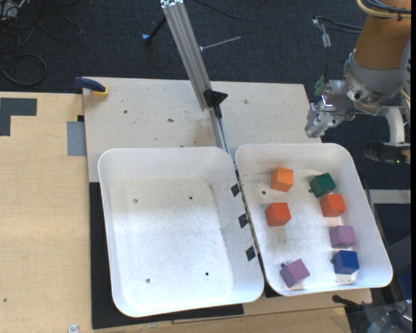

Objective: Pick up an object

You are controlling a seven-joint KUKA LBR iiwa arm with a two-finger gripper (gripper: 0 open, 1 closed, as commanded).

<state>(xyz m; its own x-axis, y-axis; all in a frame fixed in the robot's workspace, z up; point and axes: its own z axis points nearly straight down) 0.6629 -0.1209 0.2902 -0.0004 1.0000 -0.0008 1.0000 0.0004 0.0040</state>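
Observation:
Several small blocks lie in the right bin: an orange one, a red-orange one, a dark green one, a red one, a purple one, a blue one and another purple one. My gripper hangs above the bench just beyond the right bin's far rim, up and to the right of the orange block. Nothing shows between its fingers.
The left bin sits beside the right one, with black clips along the shared rim. A slanted aluminium bar rises behind the bins. A blue and yellow clamp lies at the bench's far left corner.

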